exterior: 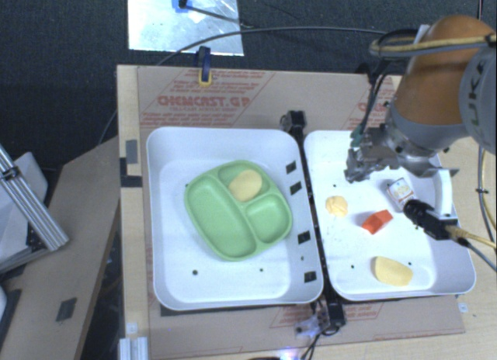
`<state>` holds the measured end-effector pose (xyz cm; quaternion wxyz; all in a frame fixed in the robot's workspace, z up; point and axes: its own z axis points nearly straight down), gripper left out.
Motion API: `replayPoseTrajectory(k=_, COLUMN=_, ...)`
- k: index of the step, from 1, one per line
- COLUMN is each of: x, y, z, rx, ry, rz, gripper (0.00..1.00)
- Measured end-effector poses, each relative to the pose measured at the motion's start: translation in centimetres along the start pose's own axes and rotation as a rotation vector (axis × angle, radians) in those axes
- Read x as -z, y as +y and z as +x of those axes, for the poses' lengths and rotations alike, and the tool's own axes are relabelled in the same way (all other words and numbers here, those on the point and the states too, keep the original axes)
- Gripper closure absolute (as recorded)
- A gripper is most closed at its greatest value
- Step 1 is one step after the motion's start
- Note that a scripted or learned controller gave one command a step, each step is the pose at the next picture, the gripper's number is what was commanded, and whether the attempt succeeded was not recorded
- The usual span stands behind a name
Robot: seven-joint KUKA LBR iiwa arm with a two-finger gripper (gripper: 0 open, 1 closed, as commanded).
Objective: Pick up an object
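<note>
The right bin point(450, 273) holds a small round yellow piece point(336, 205), an orange-red block point(377, 221), a pale yellow oval piece point(392, 271) and a small white packet-like item point(399, 190). My gripper point(356, 169) hangs over the far left part of this bin, beyond the round yellow piece and left of the white item. Nothing can be seen held in it.
The left bin point(167, 219) carries a green divided plate point(225, 223) with a yellow food piece point(246, 185) in its far compartment. Black clips point(303, 238) run along the seam between the bins. The grey arm point(439, 95) reaches in from the right.
</note>
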<state>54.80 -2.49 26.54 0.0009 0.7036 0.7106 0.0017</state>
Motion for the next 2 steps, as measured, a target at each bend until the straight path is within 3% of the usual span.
replayPoseTrajectory(k=1, x=-0.2, y=1.0, z=5.1, rx=-0.001, ry=0.000, rz=0.000, gripper=1.00)
replayPoseTrajectory(k=2, x=-3.0, y=2.5, z=10.3, rx=-0.001, ry=0.000, rz=0.004, gripper=1.00)
